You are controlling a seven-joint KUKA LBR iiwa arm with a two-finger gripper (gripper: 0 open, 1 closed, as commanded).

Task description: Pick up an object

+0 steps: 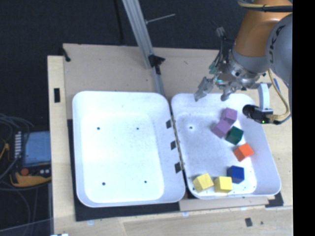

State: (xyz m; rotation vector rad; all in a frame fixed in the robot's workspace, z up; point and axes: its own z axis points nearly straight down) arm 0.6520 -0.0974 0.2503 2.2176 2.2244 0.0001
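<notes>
The grey arm with its orange band [256, 18] reaches in from the right over the far end of the right-hand shallow white bin [197, 146]; the left-hand shallow white bin [118, 146] lies beside it, their rims meeting at the middle. The two-finger gripper [214, 91] hangs above the right bin's far rim with its fingers spread apart and nothing between them.

All the candidate pieces lie nearer than the gripper and somewhat to its right. The closest are two small purple blocks [225, 122] touching each other, with a dark green block [235, 134] just beside them. Nearer in turn sit an orange block [243, 151], a blue block [236, 173], and two yellow blocks [212, 183] against the near rim.

The coming move probably turns on that offset: the gripper must travel toward the near side and slightly right, then descend, to straddle the purple pair.
</notes>
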